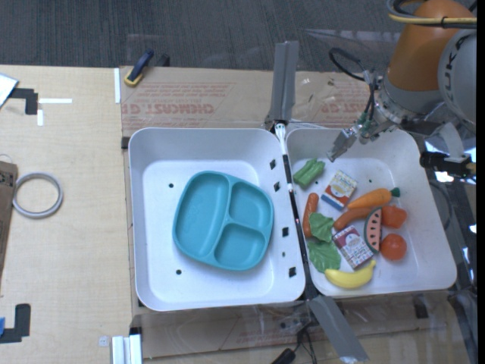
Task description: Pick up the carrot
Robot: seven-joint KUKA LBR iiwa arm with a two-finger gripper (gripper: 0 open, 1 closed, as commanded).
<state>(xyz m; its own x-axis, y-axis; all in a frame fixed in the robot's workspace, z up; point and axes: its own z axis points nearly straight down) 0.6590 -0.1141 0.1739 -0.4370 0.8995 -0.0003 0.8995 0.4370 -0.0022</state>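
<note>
The carrot [364, 202] is orange with a green leafy tip and lies at a slant in the middle of the right bin [424, 279], its tip pointing right. It rests among other toy foods. My gripper [339, 149] hangs over the bin's far left part, above and to the left of the carrot and well apart from it. Nothing shows in its grasp.
Around the carrot lie a green piece [308, 173], a small box [341, 186], a sausage [311, 209], lettuce [323, 243], a watermelon slice [373, 230], a tomato [393, 246], a banana [350, 277]. The left bin [151, 279] holds a teal divided plate [223, 220].
</note>
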